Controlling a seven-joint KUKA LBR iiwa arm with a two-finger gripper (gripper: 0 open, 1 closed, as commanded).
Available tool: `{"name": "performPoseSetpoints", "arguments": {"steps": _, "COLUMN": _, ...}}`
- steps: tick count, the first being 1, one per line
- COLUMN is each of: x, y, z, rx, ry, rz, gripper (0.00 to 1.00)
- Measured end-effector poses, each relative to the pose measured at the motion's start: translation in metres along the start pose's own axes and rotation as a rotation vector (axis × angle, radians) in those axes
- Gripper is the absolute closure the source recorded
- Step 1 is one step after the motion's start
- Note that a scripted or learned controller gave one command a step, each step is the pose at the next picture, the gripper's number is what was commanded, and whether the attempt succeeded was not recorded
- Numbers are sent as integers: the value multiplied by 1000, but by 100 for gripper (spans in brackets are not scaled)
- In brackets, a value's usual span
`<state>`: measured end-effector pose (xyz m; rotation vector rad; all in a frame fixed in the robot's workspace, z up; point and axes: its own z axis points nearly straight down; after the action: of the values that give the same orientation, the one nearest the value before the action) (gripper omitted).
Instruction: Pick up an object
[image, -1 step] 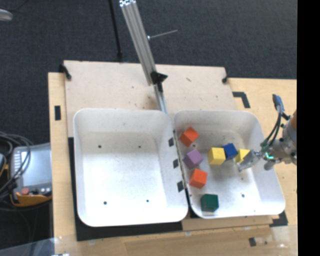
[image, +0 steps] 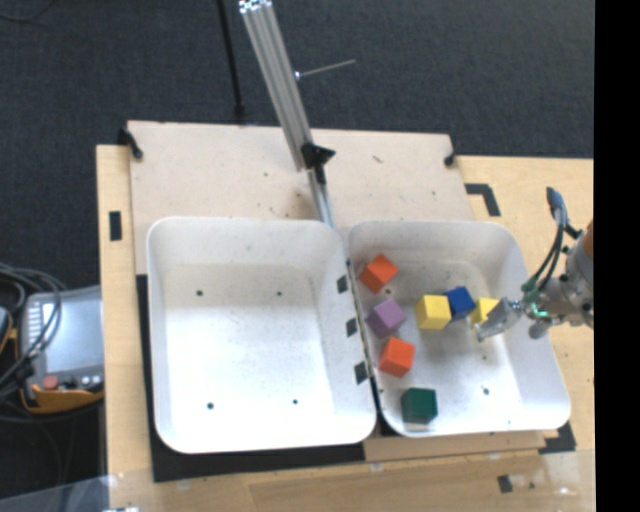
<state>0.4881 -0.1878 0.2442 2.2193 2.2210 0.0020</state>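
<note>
The right bin (image: 520, 400) holds several small blocks. An orange block (image: 378, 272), a purple block (image: 386, 317) and a second orange block (image: 397, 355) lie along its left side. A green block (image: 420, 405) sits near the front rim. A yellow block (image: 433, 311) touches a blue block (image: 460, 300) in the middle. A smaller yellow block (image: 486, 308) lies further right. My gripper (image: 492, 325) reaches in over the bin's right side, low and right beside this small yellow block. No block is visibly held.
The left bin (image: 250, 335) stands beside the right one, their rims meeting at a divider with black clips. A slanted aluminium bar (image: 285, 90) rises behind the bins. A pendant and cables (image: 50, 350) lie at the far left.
</note>
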Motion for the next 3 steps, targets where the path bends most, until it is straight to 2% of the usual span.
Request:
{"name": "performPoseSetpoints", "arguments": {"steps": 1, "x": 3, "y": 9, "z": 55, "rx": 6, "ry": 0, "rz": 3, "gripper": 0}}
{"name": "performPoseSetpoints", "arguments": {"steps": 2, "x": -3, "y": 7, "z": 98, "rx": 6, "ry": 0, "rz": 3, "gripper": 0}}
{"name": "performPoseSetpoints", "arguments": {"steps": 3, "x": -5, "y": 8, "z": 147, "rx": -1, "ry": -3, "rz": 3, "gripper": 0}}
